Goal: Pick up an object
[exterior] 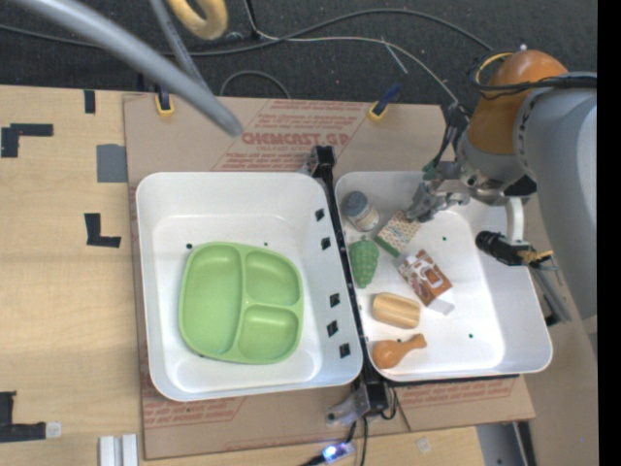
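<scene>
Claw [424, 202] of the grey arm hangs low over the far part of the right white bin [505, 343], its tip just above a small speckled beige packet [398, 232]; whether it is apart or together cannot be told. Beside the packet, toward the divider, lies a small grey-capped jar [358, 208], and nearer the camera a green ridged leaf-shaped piece [364, 261]. Further out rest a brown-and-white wrapped snack packet [426, 279], a tan bread-roll-shaped toy [396, 310] and an orange drumstick-shaped toy [397, 349]. The left white bin [155, 260] holds a light green plastic plate with three compartments [242, 302]. Both bins sit on a cardboard sheet [281, 134] over the wooden table [58, 280].
</scene>
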`<state>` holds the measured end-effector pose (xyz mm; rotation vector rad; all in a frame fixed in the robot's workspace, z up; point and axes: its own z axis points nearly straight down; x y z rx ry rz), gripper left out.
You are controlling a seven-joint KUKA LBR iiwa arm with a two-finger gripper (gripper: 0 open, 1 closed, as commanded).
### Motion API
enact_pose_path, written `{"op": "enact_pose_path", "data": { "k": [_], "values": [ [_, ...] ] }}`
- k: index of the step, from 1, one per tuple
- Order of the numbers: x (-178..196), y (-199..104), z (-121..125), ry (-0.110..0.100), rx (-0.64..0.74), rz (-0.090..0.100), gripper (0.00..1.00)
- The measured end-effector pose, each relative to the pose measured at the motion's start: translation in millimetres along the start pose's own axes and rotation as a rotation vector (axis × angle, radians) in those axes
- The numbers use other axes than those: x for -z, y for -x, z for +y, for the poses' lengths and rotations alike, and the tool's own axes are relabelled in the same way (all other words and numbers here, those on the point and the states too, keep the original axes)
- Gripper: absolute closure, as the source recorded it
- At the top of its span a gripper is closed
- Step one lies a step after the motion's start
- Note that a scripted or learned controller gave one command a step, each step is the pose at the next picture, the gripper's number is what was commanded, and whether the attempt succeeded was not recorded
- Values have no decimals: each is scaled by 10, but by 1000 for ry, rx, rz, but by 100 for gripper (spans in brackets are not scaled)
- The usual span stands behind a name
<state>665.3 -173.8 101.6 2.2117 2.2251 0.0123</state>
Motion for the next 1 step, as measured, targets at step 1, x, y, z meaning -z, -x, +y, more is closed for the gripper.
{"op": "enact_pose_path", "data": {
  "k": [1],
  "values": [
    [627,-26,25,-6,-5,-3,100]
  ]
}}
